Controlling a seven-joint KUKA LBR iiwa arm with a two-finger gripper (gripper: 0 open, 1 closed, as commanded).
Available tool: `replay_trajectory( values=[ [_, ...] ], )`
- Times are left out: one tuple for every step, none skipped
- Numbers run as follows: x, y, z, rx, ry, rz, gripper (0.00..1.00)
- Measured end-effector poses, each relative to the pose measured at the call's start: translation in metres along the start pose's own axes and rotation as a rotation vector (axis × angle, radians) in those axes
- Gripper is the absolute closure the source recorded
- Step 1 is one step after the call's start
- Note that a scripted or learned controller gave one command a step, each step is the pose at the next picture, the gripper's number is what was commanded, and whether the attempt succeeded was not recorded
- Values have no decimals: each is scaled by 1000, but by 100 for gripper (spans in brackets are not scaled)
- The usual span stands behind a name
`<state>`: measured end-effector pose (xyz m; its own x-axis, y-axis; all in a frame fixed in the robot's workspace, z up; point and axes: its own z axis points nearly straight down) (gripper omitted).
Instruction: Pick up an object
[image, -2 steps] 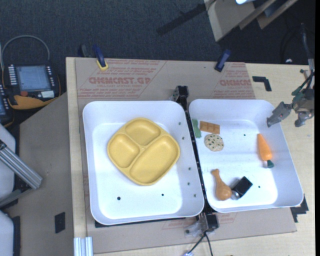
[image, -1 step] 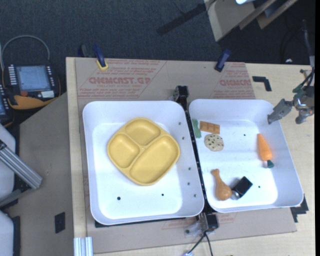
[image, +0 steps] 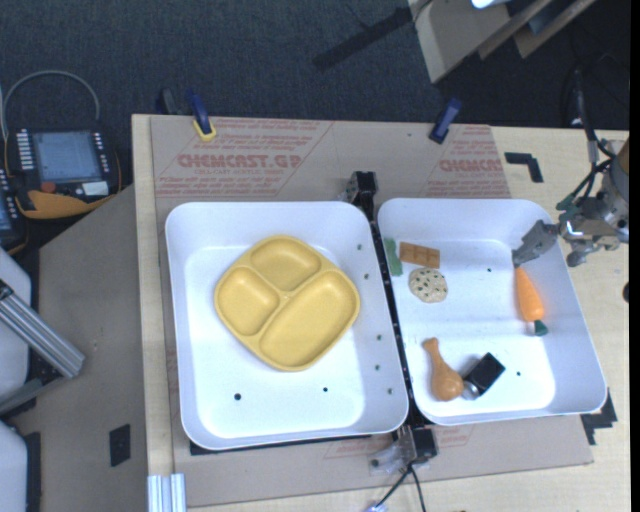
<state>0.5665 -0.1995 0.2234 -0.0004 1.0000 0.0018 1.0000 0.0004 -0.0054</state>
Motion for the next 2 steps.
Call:
replay_trajectory(
  values=[
    [3, -9, 47, -3, -1, 0, 0],
    [2, -3, 109, 1, 0, 0, 0]
  ],
)
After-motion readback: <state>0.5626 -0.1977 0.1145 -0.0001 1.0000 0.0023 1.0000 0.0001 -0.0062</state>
